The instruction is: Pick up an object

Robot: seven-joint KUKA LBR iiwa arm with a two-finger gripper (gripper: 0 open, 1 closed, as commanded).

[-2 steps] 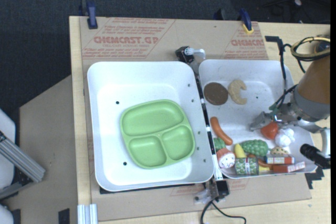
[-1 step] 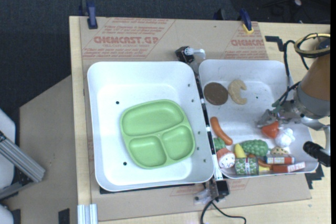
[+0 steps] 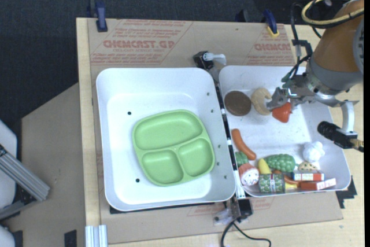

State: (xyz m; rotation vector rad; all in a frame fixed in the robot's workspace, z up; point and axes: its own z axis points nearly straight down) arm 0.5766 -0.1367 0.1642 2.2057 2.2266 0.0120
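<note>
My gripper [image 3: 281,99] hangs over the upper part of the right bin [image 3: 332,142], reaching in from the right. A small red toy [image 3: 282,114] lies right at its tip, touching or just under it; the view does not settle whether it is gripped. Just left of the gripper sit a beige rounded piece [image 3: 261,100] and a brown disc [image 3: 237,103].
An orange sausage [image 3: 244,145], a white lump [image 3: 313,151], a green bumpy piece [image 3: 281,161], a green can [image 3: 270,183] and several small packets crowd the right bin's front. The left bin [image 3: 115,95] holds a green divided plate [image 3: 173,146].
</note>
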